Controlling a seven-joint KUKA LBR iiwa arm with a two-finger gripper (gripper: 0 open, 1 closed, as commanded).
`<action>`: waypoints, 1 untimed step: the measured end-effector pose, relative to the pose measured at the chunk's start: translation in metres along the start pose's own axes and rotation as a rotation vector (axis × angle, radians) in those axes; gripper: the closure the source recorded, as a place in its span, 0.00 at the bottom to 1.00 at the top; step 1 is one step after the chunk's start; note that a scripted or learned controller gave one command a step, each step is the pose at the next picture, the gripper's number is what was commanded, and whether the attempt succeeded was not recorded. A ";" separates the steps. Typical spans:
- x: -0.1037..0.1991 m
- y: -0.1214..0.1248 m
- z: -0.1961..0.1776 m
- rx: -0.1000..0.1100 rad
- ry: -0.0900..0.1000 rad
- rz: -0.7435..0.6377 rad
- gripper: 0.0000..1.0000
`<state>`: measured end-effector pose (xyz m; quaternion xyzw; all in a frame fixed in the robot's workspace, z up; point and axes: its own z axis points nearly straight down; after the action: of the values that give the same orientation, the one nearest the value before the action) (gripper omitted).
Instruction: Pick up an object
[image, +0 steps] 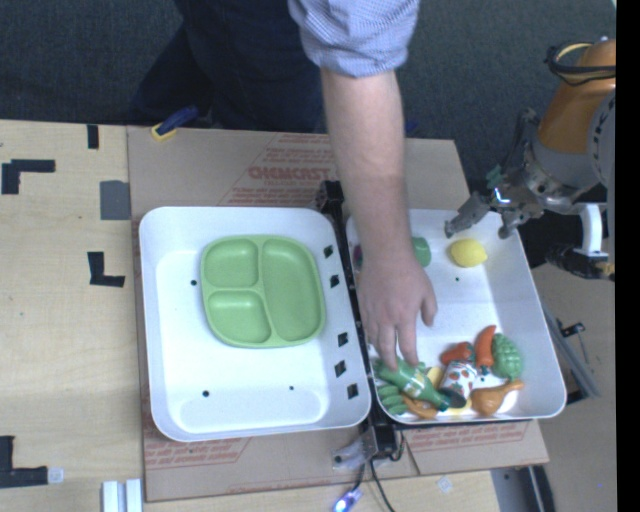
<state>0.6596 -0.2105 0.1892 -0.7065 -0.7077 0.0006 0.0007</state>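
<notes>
My gripper (483, 224) hangs above the far right corner of the right bin (520, 300). It is open, with nothing between its fingers. A yellow lemon-like toy (467, 252) lies just below and in front of it, apart from it. A small green object (421, 250) sits to the lemon's left, partly hidden by a person's arm. A pile of toy food fills the bin's near corner: an orange carrot (485, 344), a green piece (508, 357), a red piece (455, 352) and a brown piece (488, 401).
A person's arm (372, 180) reaches from the top into the right bin, its hand (397, 315) over green toys (403, 380) near the divider. The left bin (170, 380) holds a green divided plate (265, 290).
</notes>
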 end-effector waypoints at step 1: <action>0.016 -0.062 0.091 -0.002 -0.004 0.002 0.00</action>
<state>0.5973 -0.1943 0.0988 -0.7072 -0.7071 0.0011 -0.0014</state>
